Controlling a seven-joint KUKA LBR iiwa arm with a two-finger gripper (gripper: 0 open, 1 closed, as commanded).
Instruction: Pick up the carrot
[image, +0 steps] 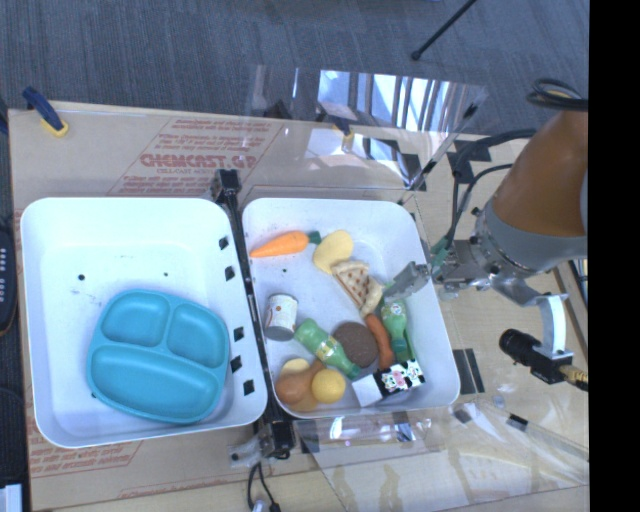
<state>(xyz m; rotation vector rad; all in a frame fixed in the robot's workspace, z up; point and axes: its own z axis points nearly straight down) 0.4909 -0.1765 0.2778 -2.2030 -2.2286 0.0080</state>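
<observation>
The carrot (280, 244), orange with a green top, lies flat near the far left corner of the right bin (330, 208), its tip pointing left. My gripper (405, 281) hangs over the right side of that bin, just above a waffle piece (358, 283) and a green bottle (397, 322). It is well to the right of the carrot and apart from it, with a yellow fruit (334, 250) lying between them. The grey wrist and the orange-banded arm (540, 190) reach in from the right.
The right bin also holds a small can (281, 315), a second green bottle (320, 340), a brown cookie (355, 345), an orange stick (377, 335), a cow-patterned box (401, 379), a lemon (328, 385) and a brown pear (292, 386). A blue divided plate (158, 352) lies in the left bin (60, 240).
</observation>
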